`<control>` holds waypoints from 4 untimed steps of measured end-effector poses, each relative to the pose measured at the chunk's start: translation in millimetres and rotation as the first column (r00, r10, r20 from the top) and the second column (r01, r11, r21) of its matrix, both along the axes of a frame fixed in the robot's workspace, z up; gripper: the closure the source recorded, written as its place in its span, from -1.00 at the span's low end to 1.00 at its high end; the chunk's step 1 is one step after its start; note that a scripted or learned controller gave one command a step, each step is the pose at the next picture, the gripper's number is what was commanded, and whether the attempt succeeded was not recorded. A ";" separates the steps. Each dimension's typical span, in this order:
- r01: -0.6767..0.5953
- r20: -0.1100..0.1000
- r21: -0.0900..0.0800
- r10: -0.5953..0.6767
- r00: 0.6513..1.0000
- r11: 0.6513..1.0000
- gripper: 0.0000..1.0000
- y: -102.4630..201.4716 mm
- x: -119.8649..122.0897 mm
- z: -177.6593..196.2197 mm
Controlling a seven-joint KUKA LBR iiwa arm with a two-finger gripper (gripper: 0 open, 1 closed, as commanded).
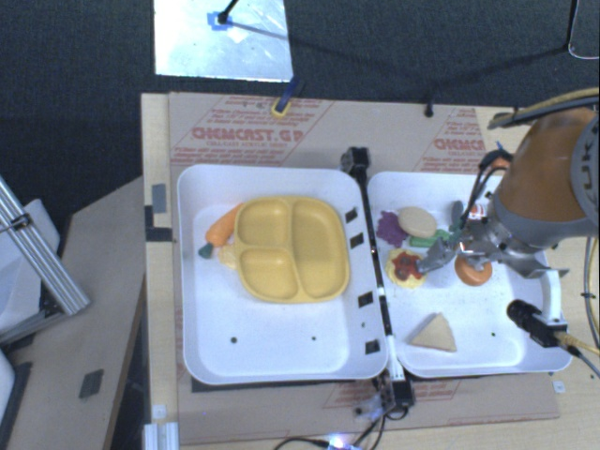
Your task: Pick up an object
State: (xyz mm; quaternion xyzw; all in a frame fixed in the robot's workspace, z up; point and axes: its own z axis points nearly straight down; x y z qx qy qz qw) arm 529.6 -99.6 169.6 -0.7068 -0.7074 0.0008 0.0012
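In the right bin [497,345], my gripper [434,256] reaches in from the right and hangs low over a cluster of toy food. Just below its tip lies a red and yellow piece [405,267]. A green piece [424,241] sits right at its upper side, with a beige bun [418,220] and purple grapes [389,225] beyond that. An orange round piece [473,271] shows just behind the gripper, partly covered by the wrist. A beige wedge [433,334] lies apart near the bin's front.
The left bin [216,345] holds a yellow divided plate [286,248] with a toy carrot [221,226] at its left edge. A black divider with clips [370,251] runs between the bins. The arm's orange band [553,172] looms over the right bin's far right.
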 end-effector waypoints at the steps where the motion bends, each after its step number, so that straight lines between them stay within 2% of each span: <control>1: -0.001 -0.001 0.001 0.001 1.000 1.000 -1.00 6.0 7.5 -56.8; 2: -0.001 0.008 0.000 0.001 1.000 1.000 -1.00 6.6 10.2 -81.3; 3: 0.000 0.020 -0.009 0.000 1.000 1.000 1.00 2.8 12.6 -68.9; 4: -0.003 0.010 -0.002 0.003 1.000 1.000 1.00 2.9 16.7 -4.8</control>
